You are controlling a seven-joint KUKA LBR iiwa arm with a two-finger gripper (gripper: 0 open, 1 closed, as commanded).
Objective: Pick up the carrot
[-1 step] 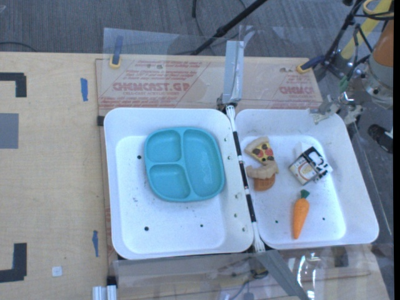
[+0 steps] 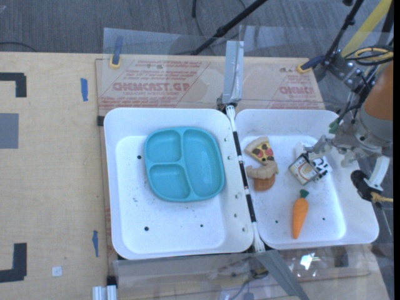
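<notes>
Carrot (image 2: 300, 214) lies untouched at five o'clock in the right bin (image 2: 359, 233). Gripper (image 2: 310, 166) hovers at its twelve o'clock; closure indeterminate. You should descend squarely across the body.

The arm (image 2: 378, 114) enters at the right edge, its orange band high up near the border with the grey wrist section just below it. The wrist leans in toward the left, carrying the claw (image 2: 309, 166) ahead of it at about mid-height. Cables and small fittings cluster around the wrist housing, and a black loop of cable hangs just below it at the right edge. The claw sits low, its boxy metal-and-black end pointing left and slightly downward. Its tip is a tangle of bright metal and dark patches, too cluttered to tell how the two gripping parts stand.
</notes>
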